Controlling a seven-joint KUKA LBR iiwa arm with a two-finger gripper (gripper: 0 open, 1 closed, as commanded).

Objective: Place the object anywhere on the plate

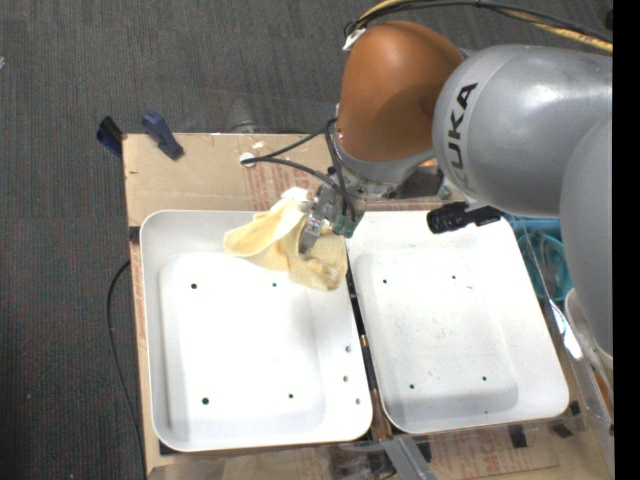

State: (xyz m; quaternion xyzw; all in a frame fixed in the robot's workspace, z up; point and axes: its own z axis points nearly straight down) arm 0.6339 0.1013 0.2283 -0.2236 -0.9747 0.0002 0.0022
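Jaws [318,226] clamped on yellow cloth [280,243] over left bin [160,368], fingertips half buried in folds.

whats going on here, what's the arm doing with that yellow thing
A grey KUKA arm reaches in from the right and has its gripper down on a crumpled pale yellow cloth at the top right corner of the left bin. The cloth looks bunched up around the gripper, though whether it is truly gripped is hard to tell. The right bin sits beside it. No plate can be made out.
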